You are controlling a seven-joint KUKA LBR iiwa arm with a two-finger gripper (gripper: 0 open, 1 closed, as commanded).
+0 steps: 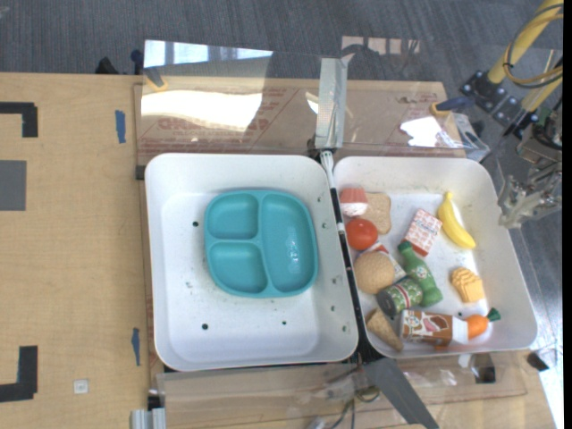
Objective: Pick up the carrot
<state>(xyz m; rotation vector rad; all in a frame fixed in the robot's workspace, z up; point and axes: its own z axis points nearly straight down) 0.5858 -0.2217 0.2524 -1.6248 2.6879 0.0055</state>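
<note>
Lying in the near right corner of the right bin (509,239), the carrot (479,325) is pressed against a bottle (429,327). The gripper (527,199) hangs past the bin's right rim; its grip cannot be told. The bottle could be grabbed instead.

The carrot (480,325) is a small toy: a short orange body with a dark green leafy tuft at one end. It lies flat on the floor of the right bin (514,266), in that bin's near right corner, close to the rim. The green tuft points toward the right wall, slightly away from the camera. Its orange end sits just beside the white end of a carton-like package (429,326), touching or nearly so.
</note>
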